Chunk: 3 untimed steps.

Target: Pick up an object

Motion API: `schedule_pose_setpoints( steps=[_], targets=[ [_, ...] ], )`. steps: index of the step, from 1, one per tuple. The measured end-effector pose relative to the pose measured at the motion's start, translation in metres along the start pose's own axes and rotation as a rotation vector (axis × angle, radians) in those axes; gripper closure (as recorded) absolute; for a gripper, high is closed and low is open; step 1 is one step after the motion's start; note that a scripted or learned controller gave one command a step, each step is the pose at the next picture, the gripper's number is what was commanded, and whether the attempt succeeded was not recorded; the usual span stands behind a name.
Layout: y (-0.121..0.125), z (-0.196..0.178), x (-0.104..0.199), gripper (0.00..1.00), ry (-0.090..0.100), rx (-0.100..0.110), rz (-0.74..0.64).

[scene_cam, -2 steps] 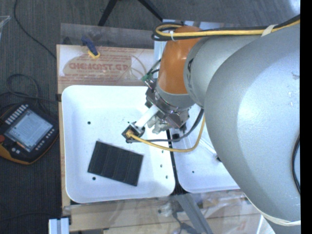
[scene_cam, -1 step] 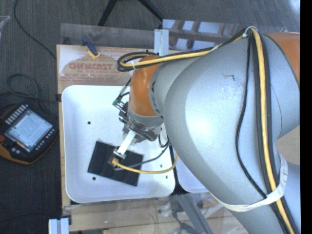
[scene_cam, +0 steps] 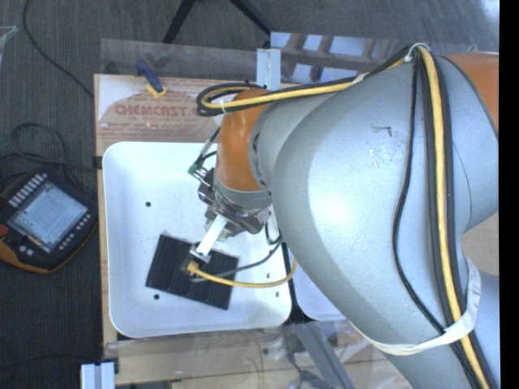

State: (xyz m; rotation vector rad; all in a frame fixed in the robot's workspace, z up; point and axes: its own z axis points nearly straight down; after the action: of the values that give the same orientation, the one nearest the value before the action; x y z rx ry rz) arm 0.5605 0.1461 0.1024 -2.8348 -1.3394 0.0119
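Note:
My gripper (scene_cam: 233, 217) hangs over the right half of the left white bin (scene_cam: 142, 185), pointing down beneath the orange band of the wrist. The wrist and the big grey arm cover it from above. The bare floor of the bin shows to the left of and behind the gripper, and I can make out no loose object on that part.
The arm covers nearly all of the right bin (scene_cam: 320, 302), of which a front corner shows. A brown board (scene_cam: 146, 112) with a blue clamp (scene_cam: 150, 77) lies behind the left bin. A teach pendant (scene_cam: 40, 221) rests on the floor at left.

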Motion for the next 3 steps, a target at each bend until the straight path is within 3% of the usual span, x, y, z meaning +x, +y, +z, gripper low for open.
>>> schedule_pose_setpoints(
  steps=[1, 2, 3],
  targets=[
    [-0.0007, -0.0073, -0.0012, 1.0, -0.004, 0.006, 0.001],
    [-0.0007, -0.0073, -0.0012, 0.0, -0.004, 0.006, 0.001],
    [-0.0012, -0.0146, -0.0023, 1.0, -0.007, 0.011, 0.003]
  ],
)
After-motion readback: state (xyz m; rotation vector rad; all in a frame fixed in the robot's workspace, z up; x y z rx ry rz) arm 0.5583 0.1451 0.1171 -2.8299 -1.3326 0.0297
